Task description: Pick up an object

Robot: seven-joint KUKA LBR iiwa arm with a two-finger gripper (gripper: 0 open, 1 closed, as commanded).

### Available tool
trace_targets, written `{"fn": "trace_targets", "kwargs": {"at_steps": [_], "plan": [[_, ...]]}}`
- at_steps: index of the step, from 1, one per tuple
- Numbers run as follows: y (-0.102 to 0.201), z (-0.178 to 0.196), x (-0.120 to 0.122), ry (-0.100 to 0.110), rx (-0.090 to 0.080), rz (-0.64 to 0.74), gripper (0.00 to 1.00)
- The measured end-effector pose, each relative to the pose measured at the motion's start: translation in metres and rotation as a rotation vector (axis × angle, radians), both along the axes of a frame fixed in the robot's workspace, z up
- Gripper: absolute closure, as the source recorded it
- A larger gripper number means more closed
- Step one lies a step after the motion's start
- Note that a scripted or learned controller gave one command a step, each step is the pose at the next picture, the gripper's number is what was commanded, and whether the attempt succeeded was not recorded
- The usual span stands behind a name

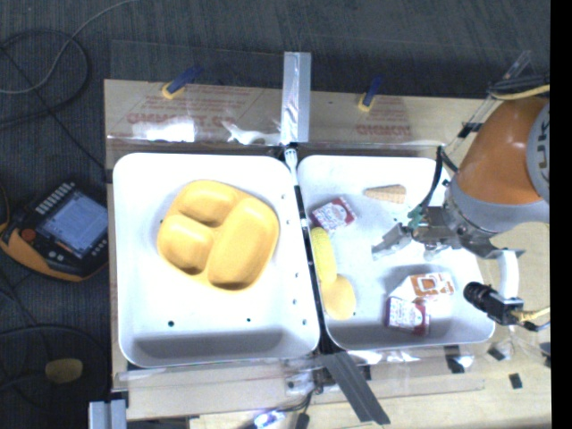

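Two shallow white bins sit side by side on the bench. The left white bin [134, 329] holds one big, soft-looking yellow lump [217, 232] shaped like three puffy buns stuck together. It lies near the middle of that bin.

The right white bin [465, 333] has many small things in it. A long yellow banana-shaped toy [323, 250] lies along the left wall, and a round pale yellow ball [339, 297] sits just below it, touching or almost touching. A small red and white packet [333, 214] lies near the top left of this bin. A little tan wedge like a cone [385, 193] lies near the top wall. Down near the bottom right there is a white and orange carton [433, 285], and right beside it a dark red and white packet [407, 315] (the two look like they touch).

The grey arm with the orange band [505, 164] reaches in from the right. Its metal two-finger gripper [391, 240] is over the middle of the right bin, in the bare spot between the cone, the top red packet and the carton. The grey fingertips [382, 245] point to the left. Nothing can be seen between them. How wide the claw is open, I cannot tell, because the fingers are small and blurry.
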State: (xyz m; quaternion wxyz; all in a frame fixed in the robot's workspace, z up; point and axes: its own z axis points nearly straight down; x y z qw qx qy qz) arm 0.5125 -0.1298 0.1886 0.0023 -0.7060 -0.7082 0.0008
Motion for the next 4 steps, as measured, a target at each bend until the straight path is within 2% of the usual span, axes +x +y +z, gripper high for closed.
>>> {"fn": "trace_targets", "kwargs": {"at_steps": [1, 2, 3, 4], "plan": [[-0.053, -0.08, -0.017, -0.001, 0.001, 0.035, 0.0], [-0.043, -0.099, -0.025, -0.015, -0.009, 0.005, 0.0], [-0.041, -0.09, -0.022, -0.018, -0.005, 0.008, 1.0], [0.016, -0.014, 0.029, -0.001, -0.002, 0.025, 1.0]]}}
